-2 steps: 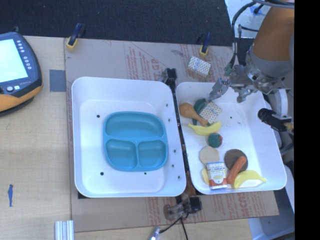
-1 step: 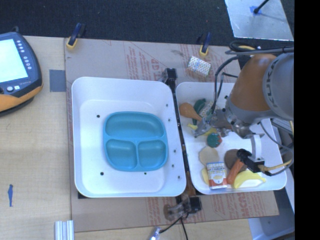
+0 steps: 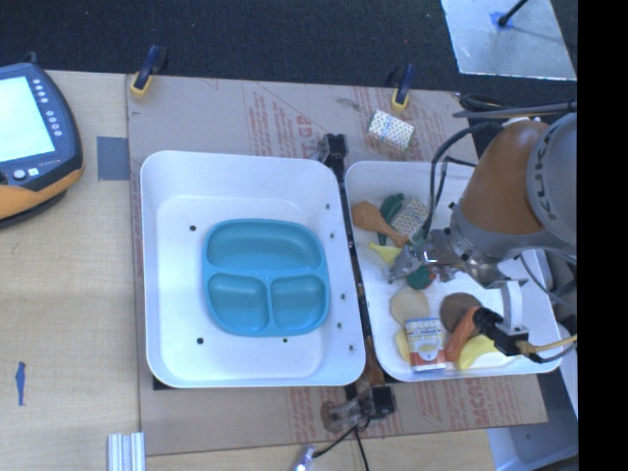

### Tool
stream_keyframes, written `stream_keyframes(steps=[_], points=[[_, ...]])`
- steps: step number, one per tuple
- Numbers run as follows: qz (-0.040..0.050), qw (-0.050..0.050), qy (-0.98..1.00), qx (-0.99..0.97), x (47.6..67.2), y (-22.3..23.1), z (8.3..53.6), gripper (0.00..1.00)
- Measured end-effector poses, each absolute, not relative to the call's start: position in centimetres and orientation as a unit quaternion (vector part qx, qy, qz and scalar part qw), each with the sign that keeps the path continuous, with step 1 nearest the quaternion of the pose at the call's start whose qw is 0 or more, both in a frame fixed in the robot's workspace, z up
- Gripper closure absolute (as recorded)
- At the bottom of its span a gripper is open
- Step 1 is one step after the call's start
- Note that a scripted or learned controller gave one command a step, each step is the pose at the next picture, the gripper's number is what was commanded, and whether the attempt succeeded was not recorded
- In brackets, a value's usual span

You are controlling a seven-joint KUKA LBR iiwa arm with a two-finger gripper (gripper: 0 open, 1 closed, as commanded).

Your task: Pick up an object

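green object (image 3: 421, 276) just beside jaws (image 3: 416, 259), right bin (image 3: 365, 292).

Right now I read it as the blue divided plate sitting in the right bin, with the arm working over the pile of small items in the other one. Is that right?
Not quite. The blue divided plate sits in the left bin, not the right. The camera view shows the arm over the pile of small items in the right bin, with the gripper down among them.
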State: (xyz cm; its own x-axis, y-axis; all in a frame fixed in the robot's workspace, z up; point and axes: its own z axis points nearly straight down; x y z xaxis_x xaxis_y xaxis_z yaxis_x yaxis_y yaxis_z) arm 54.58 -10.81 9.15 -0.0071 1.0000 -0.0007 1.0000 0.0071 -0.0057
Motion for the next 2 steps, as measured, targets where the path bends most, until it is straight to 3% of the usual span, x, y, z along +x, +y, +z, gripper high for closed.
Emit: stream_keyframes(steps=[1,2], points=[[0.0037,0.002,-0.711,-0.703,54.6,-10.9,10.1,1.00],[0.0009,0.001,-0.709,-0.705,57.5,-4.0,19.2,1.00]])
